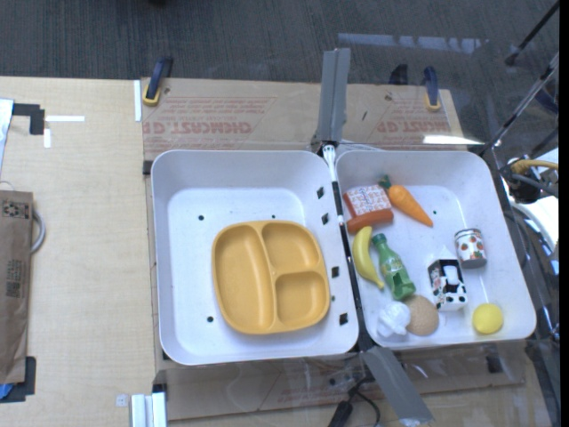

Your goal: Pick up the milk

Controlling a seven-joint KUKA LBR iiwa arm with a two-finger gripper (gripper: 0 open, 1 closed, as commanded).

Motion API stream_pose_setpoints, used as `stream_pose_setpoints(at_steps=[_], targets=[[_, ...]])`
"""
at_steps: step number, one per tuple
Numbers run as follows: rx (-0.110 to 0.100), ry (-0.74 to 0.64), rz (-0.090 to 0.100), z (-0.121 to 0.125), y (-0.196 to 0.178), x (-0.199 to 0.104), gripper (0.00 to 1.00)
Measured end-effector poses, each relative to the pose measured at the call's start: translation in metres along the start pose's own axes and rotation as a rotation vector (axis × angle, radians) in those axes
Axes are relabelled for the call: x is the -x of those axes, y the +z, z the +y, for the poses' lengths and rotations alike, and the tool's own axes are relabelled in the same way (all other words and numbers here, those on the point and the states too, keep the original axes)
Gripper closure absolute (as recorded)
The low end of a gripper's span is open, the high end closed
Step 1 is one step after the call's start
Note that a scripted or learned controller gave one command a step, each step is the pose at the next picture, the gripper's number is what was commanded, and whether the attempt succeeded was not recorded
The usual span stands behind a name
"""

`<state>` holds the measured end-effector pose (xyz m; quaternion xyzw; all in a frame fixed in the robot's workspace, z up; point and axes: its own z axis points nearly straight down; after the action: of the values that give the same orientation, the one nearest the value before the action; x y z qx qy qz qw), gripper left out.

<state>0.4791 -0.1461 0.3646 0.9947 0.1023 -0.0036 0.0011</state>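
Milk carton in the right bin, among toy food.

At the right edge some cables (531,169) and pale hardware are cut off by the frame and hard to make out; a brown paper bag (16,283) on the table (80,194) is cut at the left edge. The milk (448,285), a small carton with black and white cow spots, stands in the near right part of the right bin (480,163), between a small can (469,247) and a lemon (487,318). In this bin are also a carrot (409,203), a red box (367,203), a banana (365,256), a green bottle (392,267), and two round things I cannot identify. The left bin (178,238) holds a yellow divided plate (271,275).
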Motion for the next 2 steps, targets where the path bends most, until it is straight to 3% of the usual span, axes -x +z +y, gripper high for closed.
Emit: stream_pose_setpoints(at_steps=[1, 2], targets=[[-0.001, 0.000, -0.001, 0.003, 0.069, -0.135, 0.00], [-0.003, -0.211, 0.000, 0.038, 0.149, -0.109, 0.00]])
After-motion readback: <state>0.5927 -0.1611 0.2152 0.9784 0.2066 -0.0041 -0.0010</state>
